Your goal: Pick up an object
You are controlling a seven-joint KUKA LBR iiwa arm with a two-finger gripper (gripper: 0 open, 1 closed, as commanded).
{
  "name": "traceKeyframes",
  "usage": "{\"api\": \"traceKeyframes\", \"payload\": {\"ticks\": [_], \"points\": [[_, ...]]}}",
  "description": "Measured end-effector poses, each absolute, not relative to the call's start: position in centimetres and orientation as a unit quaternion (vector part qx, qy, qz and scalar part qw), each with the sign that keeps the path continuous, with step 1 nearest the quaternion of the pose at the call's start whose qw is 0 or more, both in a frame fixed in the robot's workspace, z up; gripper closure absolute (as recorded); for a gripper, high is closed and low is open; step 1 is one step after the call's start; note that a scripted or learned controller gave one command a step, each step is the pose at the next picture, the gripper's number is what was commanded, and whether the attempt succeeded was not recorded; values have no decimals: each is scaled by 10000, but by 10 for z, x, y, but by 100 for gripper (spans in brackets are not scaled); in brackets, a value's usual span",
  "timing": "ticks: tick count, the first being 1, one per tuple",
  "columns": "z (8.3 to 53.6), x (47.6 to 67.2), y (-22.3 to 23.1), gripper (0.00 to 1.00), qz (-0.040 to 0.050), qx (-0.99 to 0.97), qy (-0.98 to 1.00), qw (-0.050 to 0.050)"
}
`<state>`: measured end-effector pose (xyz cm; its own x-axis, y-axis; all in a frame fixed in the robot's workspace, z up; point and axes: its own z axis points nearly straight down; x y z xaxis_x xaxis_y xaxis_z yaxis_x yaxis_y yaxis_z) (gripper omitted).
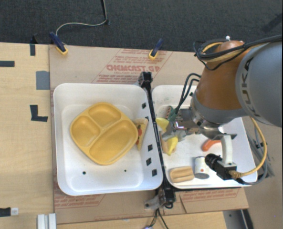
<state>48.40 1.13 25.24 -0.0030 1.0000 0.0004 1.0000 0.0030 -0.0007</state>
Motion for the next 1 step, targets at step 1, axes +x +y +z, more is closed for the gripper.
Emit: {"api": "traceKeyframes", "payload": {"ticks": [1], "points": [[234, 483, 54, 100, 10, -7063, -7079, 11]]}}
